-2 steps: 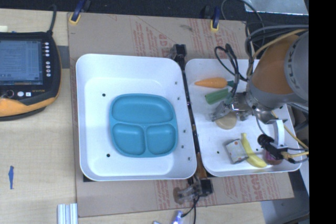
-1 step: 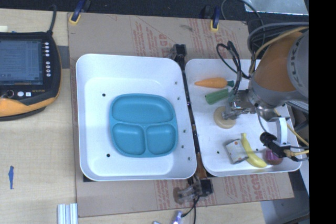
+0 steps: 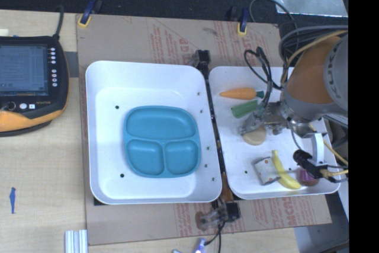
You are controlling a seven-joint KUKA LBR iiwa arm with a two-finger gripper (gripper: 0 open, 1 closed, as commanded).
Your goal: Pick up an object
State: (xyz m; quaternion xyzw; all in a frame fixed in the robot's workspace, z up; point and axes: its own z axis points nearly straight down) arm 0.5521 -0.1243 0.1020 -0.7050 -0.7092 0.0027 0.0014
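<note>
The pincer [image 3: 256, 123] hovers low over the round beige disc [image 3: 255, 137] just below it; I cannot tell its grip. Closing comes next.

**Faint red print on the cardboard — nothing legible**

The flat brown cardboard sheet [image 3: 177, 32] under the two bins carries strips of faded red lettering along its edges, too blurred and small to read. The black handheld control pendant with an orange grip [image 3: 26, 83] shows a lit grey-blue screen with lines of text — none can be made out. No other labels, brands or numbers are readable
</note>
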